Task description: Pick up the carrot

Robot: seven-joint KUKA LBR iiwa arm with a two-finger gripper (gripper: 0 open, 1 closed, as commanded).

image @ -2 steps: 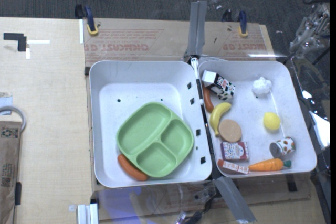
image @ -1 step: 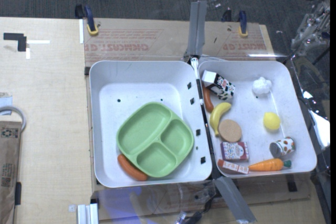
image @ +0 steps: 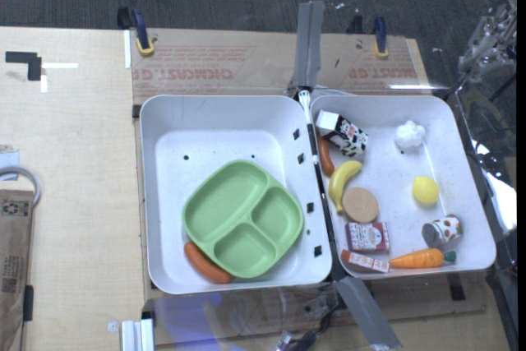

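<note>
The carrot [image: 417,260] is orange with a small green top pointing right. It lies flat along the near wall of the right bin [image: 460,136], towards that bin's near right corner. A red and white packet [image: 366,261] touches its thin left end. A small patterned cup [image: 442,230] lies on its side just behind the carrot.
The right bin also holds a banana [image: 343,181], a brown disc [image: 360,205], a red box [image: 367,237], a yellow ball [image: 425,190], a white wad [image: 409,134], a cow-patterned carton [image: 341,133] and a sausage [image: 327,156]. The left bin [image: 164,177] holds a green divided plate [image: 238,218] and an orange sausage [image: 205,263]. Grey metal framework [image: 493,37] stands beyond the far right corner.
</note>
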